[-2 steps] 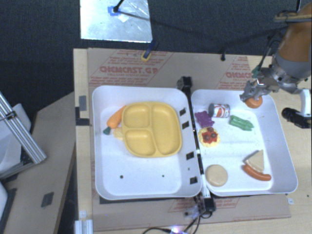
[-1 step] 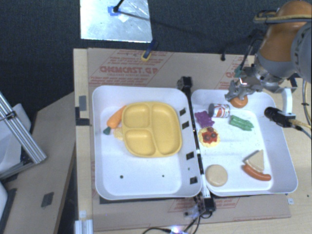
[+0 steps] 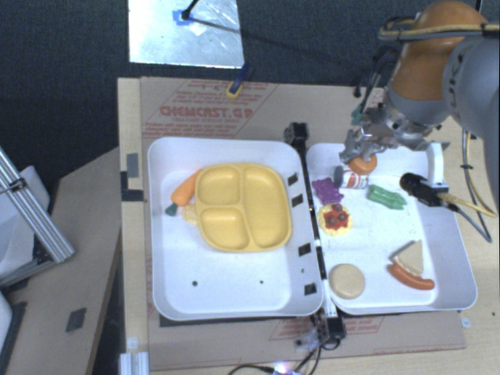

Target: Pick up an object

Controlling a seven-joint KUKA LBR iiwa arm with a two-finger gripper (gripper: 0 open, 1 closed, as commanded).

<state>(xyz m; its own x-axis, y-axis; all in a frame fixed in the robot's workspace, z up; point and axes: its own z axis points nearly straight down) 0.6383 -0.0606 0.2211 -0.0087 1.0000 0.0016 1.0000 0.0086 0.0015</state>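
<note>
In the camera view, the gripper point(image 3: 361, 151) is seen over the far left part of the right bin point(image 3: 449, 248). An orange round object point(image 3: 363, 163) is pinched between its jaws, just above a small can point(image 3: 353, 180).

Carrot point(image 3: 185, 187) partly behind yellow tray point(image 3: 238, 207)
</note>
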